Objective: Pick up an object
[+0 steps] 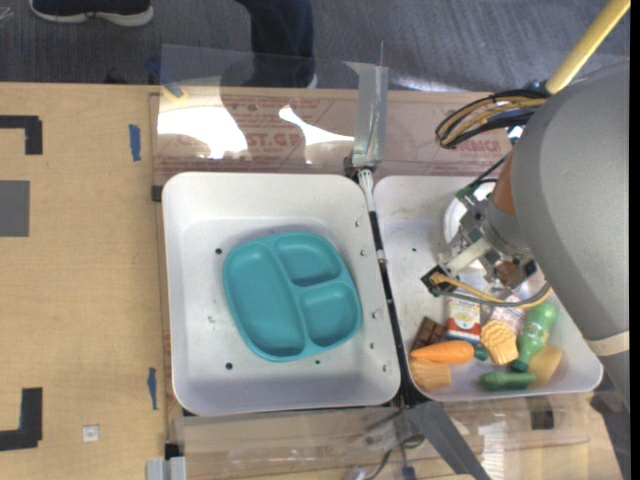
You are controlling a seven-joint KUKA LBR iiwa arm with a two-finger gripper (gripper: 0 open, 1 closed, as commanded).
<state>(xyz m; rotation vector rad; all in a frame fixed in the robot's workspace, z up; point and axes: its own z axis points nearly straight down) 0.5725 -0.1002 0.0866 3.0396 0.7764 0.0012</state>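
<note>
Camera view: the gripper (478, 260) hangs low in the right bin (400, 218), just above the toy pile at that bin's near edge; whether it is spread or pressed together cannot be told, and nothing shows in its grasp. Carrot (443, 352), corn piece (499, 341) and green bottle (537, 326) lie crowded, touching. A teal divided plate (290, 293) sits in the left bin (190, 268), across the divider. Risk: crowding may cause a slip or double pick.

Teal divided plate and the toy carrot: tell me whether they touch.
Apart. The camera view shows the teal plate in the left bin and the carrot in the right bin, with both bin walls between them.
</note>
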